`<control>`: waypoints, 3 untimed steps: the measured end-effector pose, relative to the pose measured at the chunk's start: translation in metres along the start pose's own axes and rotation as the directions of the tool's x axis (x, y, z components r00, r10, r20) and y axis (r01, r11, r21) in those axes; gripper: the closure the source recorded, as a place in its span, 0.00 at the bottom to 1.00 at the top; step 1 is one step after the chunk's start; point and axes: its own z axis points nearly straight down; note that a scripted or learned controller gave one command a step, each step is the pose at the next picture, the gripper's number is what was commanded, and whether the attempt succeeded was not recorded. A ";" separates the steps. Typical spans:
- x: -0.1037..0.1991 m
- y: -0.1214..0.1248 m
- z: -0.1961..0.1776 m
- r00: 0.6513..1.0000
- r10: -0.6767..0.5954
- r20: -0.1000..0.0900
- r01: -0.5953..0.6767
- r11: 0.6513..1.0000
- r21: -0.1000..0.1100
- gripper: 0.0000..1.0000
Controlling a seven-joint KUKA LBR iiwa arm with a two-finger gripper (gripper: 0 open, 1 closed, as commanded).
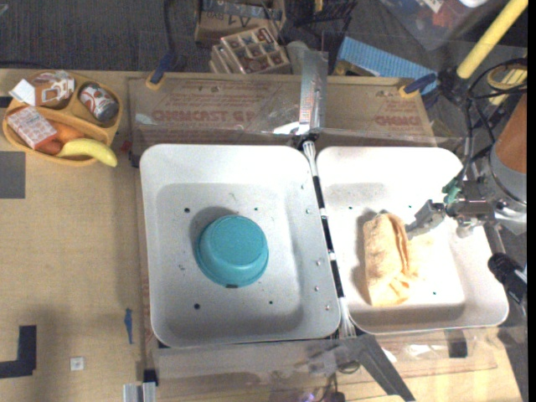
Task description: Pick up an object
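A teal bowl (pixel 233 249) lies upside down in the middle of the left bin (pixel 167 174). A tan and yellow rolled, bread-like object (pixel 383 258) lies lengthwise in the right bin (pixel 368 170), left of its centre. My gripper (pixel 421 222) reaches in from the right, low over the right bin, just off the upper right end of the tan object. Nothing shows between it and that object, and whether they touch is unclear. The arm's wrist (pixel 473 203) sits at the bin's right rim.
A yellow tray (pixel 17 132) with a banana (pixel 88 150) and toy foods stands on the bench at the far left. Cardboard (pixel 218 111) lines the back edge behind both bins. Cables and a yellow pole (pixel 498 28) crowd the upper right.
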 end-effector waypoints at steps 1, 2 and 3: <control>-0.034 -0.014 0.156 0.998 0.066 0.000 -0.066 0.998 -0.002 0.00; -0.036 -0.015 0.150 0.997 0.071 0.000 -0.071 0.997 0.001 1.00; -0.002 -0.009 0.163 0.978 0.210 0.003 -0.209 0.978 -0.021 1.00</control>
